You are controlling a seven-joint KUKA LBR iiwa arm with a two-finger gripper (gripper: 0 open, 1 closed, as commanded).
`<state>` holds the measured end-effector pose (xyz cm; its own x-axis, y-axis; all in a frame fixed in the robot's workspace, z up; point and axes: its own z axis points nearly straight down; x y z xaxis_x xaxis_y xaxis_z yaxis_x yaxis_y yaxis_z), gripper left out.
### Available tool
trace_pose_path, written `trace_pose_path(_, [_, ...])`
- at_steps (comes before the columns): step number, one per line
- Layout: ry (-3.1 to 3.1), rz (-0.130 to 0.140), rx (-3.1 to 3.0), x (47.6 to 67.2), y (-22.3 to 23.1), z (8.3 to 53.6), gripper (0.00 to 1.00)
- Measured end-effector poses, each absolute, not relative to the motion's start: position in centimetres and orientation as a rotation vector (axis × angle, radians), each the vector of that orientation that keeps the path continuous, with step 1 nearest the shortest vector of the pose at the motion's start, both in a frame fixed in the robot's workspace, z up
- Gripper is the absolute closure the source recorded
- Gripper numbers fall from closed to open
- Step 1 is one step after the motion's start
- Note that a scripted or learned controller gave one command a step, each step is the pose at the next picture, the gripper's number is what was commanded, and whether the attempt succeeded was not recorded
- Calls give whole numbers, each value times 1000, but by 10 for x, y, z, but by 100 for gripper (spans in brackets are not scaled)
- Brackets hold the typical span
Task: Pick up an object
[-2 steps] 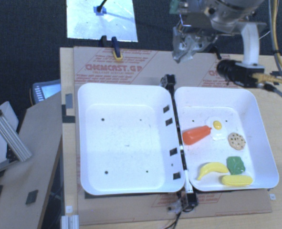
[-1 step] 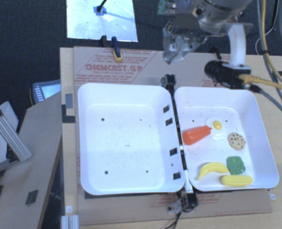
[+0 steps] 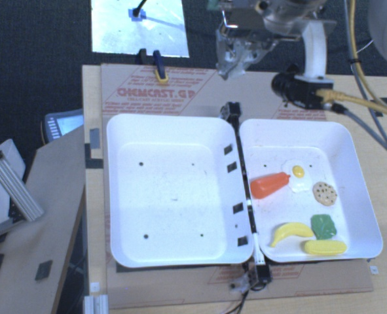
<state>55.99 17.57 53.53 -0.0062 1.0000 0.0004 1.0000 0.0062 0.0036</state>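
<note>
In the right bin (image 3: 350,142), a carrot (image 3: 268,185) touches a fried egg (image 3: 298,173).

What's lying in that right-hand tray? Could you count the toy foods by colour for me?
Yellow: 2, a banana and a long piece
Orange: 1, a carrot
Green: 1
White with yellow centre: 1, a fried egg
Tan: 1, a cookie
Total: 6

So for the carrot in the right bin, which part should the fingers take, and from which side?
Probably the thick orange body of the carrot, taken from straight above. It lies flat, its thin tip touching the fried egg, so the fingers would best close across the wide left part, where bare bin floor lies on both sides.
</note>
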Motion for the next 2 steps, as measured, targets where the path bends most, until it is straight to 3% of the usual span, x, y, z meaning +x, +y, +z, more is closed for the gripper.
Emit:
trace_pose_path(1, [2233, 1, 2213, 496, 209, 535, 100])
trace_pose_path(2, [2229, 6, 2213, 499, 207, 546, 100])
